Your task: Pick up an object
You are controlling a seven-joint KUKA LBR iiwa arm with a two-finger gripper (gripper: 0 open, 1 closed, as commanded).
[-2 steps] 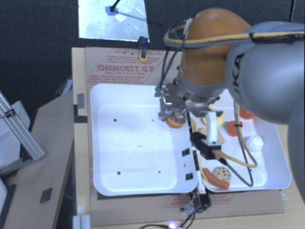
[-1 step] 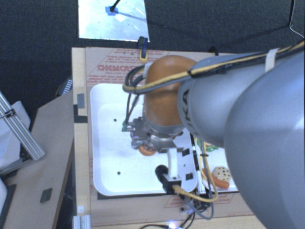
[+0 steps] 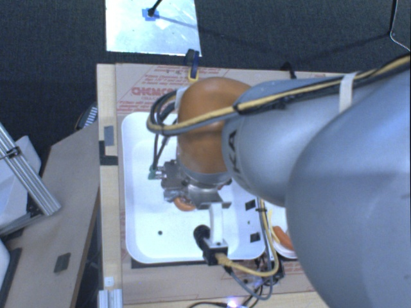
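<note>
Arm [image 3: 321, 165] covers most of the view. Gripper [image 3: 192, 201] sits low over the left bin [image 3: 138, 191]; its grip state: cannot tell. An orange-brown object [image 3: 184, 204] peeks out just beneath it. Farther back, board [image 3: 148, 85] bears red print, "CHEM…" partly readable.

The surface [image 3: 108, 191] is pale wood topped with printed cardboard [image 3: 148, 85]. Directly under the gripper [image 3: 186, 201] sits a shallow white bin [image 3: 138, 172], its floor mostly bare. A second white bin's edge [image 3: 286, 252] shows just right of the gripper.
</note>
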